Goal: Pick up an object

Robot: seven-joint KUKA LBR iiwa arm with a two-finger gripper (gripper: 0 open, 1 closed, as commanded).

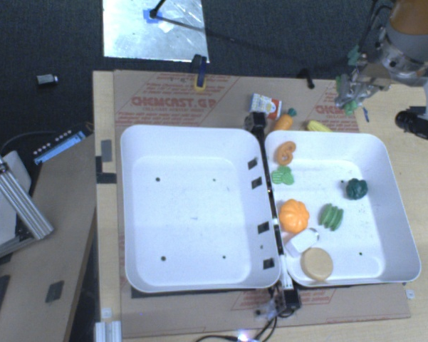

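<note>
Nearest the camera, in the right white plastic bin [401,223], a tan round disc [317,263] lies against the near wall, with a small white block [300,242] touching it. Just beyond sits a round orange pumpkin-shaped toy [293,215], and beside it a ribbed light-green piece [331,216] with its long axis running near to far. Farther in are a dark green broccoli-like lump [355,188], a pale green leafy piece [283,176] and a curled orange piece [285,152].

Past the far rim, on the bench, lie a small yellow banana-shaped toy [317,126] and an orange carrot-shaped toy [283,122].

Farthest off, the gripper [352,95] hangs outside the bin, above its far right corner. Something green shows at its tip, but whether it is open, closed or holding anything cannot be told. Every candidate lies toward the camera and leftward of it; the broccoli-like lump looks nearest.
</note>
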